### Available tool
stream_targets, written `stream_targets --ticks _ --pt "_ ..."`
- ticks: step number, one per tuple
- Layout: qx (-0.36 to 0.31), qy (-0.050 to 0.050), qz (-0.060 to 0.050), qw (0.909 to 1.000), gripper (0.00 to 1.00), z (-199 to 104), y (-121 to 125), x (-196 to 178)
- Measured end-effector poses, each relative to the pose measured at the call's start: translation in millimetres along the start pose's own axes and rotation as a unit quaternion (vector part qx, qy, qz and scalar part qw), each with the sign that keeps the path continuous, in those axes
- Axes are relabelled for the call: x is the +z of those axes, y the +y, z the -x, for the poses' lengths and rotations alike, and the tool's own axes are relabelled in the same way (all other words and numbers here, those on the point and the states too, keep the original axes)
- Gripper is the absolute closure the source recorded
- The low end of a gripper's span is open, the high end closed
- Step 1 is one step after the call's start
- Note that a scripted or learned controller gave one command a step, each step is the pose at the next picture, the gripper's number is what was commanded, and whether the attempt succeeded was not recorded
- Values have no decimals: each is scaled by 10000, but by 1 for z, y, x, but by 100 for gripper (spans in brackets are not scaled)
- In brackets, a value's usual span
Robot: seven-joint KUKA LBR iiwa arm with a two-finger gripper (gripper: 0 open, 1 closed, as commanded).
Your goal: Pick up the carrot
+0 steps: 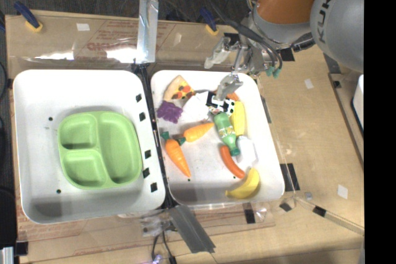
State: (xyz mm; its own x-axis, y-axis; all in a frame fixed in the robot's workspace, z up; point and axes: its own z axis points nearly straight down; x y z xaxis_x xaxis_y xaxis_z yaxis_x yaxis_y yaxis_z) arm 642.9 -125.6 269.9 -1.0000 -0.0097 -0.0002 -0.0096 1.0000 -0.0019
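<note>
Currently the pincer point(230, 85) hangs over the far end of the right bin point(266, 133); can't tell how it's set. Carrot point(177, 156) lies near the bin's left wall, a second orange carrot point(198, 131) just beyond it. Banana point(245, 185) sits at the near right corner. Green tray point(99, 149) is in the left bin point(25, 133).

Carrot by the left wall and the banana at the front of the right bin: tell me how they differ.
The carrot is orange with a green top; the banana is plain yellow. The carrot is straight and tapers to a point; the banana curves. The carrot lies near the bin's left wall, the banana at its front right corner. Both lie flat in the right bin.
</note>
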Motion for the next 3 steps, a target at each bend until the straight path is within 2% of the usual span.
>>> stream_targets --ticks 1,2,3 --pt "1068 7 12 9943 0 -96 -3 179" --pt "1017 -2 12 9948 100 -94 0 168" --pt "333 -57 -16 9994 100 -123 -50 38"
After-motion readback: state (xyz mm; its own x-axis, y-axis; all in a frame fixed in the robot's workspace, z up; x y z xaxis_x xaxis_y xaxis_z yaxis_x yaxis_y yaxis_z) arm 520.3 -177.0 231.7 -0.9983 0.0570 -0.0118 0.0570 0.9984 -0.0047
